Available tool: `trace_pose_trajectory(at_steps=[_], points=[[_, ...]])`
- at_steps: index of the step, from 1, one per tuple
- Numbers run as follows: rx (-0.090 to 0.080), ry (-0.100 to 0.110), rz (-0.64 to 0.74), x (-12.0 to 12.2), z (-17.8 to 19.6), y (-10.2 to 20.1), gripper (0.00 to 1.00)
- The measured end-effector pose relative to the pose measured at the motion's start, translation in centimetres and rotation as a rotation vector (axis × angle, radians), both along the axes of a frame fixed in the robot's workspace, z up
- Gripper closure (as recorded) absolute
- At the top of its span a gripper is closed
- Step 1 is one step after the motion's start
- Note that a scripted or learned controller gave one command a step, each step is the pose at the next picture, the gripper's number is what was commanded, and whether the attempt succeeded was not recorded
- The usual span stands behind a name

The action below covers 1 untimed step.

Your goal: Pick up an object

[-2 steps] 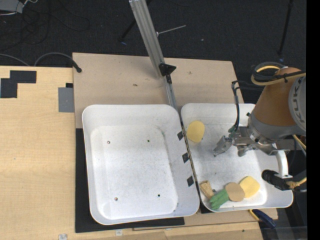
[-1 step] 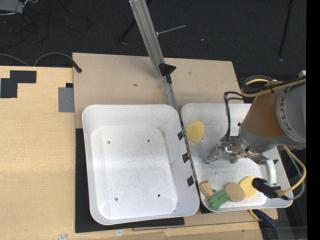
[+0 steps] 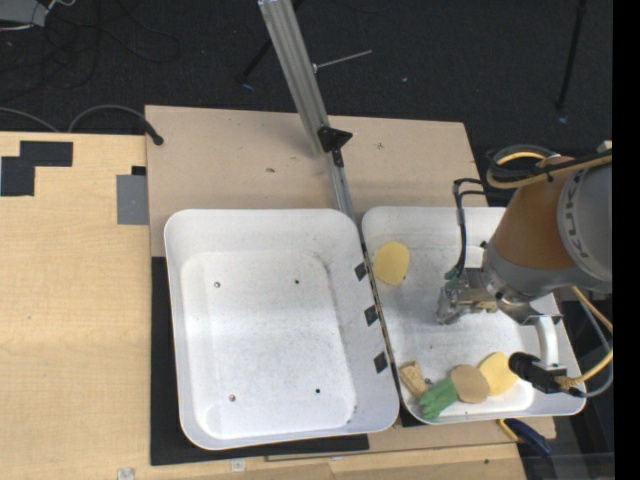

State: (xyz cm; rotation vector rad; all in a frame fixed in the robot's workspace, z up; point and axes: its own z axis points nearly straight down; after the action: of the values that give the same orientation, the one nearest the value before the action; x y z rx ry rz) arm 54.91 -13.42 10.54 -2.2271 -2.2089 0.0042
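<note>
- My pincer [image 3: 452, 303] hangs low over the right bin [image 3: 425, 228]; I cannot tell its state.
- Nothing looks picked: yellow disc [image 3: 391, 263] and corner items lie loose.

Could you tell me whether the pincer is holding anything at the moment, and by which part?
Nothing shows between its tips: the pincer hangs over bare floor of the right bin, apart from the yellow disc.

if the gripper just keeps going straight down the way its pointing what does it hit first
Most likely the bare white floor of the right bin. The gripper points down at an open patch, apart from the yellow disc and the cluster at the near edge, though depth is unclear.
</note>
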Motion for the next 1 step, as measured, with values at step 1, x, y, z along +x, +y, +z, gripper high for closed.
trace_pose_trajectory(at_steps=[1], points=[[-0.002,-0.008,0.009,0.75,5.66,0.63,1.0]])
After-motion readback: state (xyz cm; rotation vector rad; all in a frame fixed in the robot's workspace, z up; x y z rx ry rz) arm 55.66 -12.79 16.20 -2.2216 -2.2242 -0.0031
